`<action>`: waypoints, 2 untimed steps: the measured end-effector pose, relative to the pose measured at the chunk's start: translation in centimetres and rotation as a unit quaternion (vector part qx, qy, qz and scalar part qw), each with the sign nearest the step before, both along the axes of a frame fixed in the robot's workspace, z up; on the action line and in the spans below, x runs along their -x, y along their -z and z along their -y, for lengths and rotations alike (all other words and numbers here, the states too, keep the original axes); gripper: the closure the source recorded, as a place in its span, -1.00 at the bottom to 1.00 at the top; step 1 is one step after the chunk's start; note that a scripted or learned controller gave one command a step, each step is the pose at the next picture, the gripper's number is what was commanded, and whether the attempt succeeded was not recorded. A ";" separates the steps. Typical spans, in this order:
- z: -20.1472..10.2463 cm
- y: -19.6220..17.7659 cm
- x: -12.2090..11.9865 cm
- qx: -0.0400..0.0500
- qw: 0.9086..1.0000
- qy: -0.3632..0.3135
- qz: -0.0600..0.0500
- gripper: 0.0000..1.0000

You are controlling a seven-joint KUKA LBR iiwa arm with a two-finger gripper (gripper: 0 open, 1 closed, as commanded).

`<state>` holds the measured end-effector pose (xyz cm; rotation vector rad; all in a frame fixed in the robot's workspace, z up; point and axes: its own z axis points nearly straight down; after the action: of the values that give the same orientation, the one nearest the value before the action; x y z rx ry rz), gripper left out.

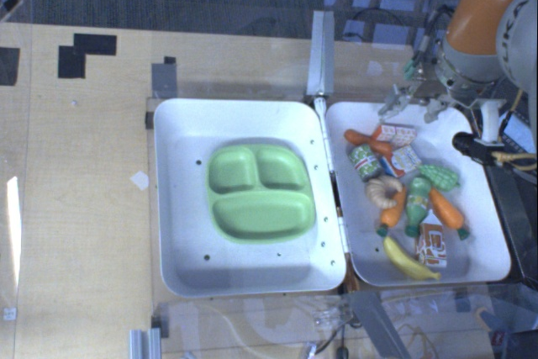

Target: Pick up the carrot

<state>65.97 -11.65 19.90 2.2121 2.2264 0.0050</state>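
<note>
Hovered, gripper [414, 102] spread wide and holding nothing, over the right bin's [496, 252] far edge, well apart from the carrot [446, 209] beside the green bottle [418, 211].

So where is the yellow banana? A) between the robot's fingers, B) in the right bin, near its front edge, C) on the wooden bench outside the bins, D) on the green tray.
B: the banana lies in the right bin near its front edge, just below the green bottle, well away from the green tray in the left bin and from the gripper at the back.
</note>
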 end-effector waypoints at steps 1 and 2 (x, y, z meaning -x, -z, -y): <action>1.7 7.4 4.9 0.006 0.987 -0.160 0.012 -1.00; 3.4 11.0 11.7 0.003 0.986 -0.169 0.003 -1.00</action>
<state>54.30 -15.08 8.94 1.7990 2.5622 0.0070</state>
